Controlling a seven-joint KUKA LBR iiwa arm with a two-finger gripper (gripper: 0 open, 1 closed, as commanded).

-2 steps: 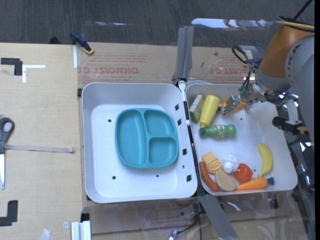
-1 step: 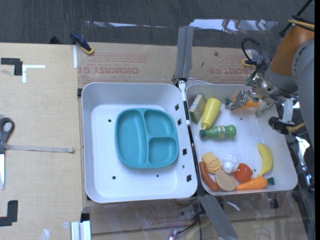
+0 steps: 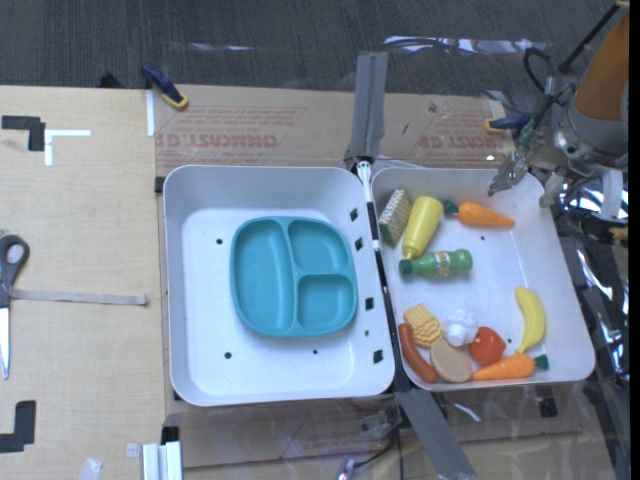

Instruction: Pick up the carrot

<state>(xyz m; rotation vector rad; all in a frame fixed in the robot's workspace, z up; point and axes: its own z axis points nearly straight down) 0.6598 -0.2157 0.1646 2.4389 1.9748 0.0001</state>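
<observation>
Two carrots lie in the right bin (image 3: 560,268). One carrot (image 3: 486,216) rests near the bin's far edge, its green top pointing left. A second carrot (image 3: 506,368) lies at the near edge with its green end to the right. My gripper (image 3: 524,186) hangs over the far right corner of the right bin, just above and to the right of the far carrot. Its fingers (image 3: 504,176) stand open with nothing between them.
The right bin also holds a corn cob (image 3: 394,215), a yellow bottle (image 3: 423,224), a green bottle (image 3: 437,263), a banana (image 3: 530,319), a tomato (image 3: 487,345) and a sausage (image 3: 415,354). A teal divided plate (image 3: 295,275) sits in the left bin. Scissors (image 3: 8,298) lie far left.
</observation>
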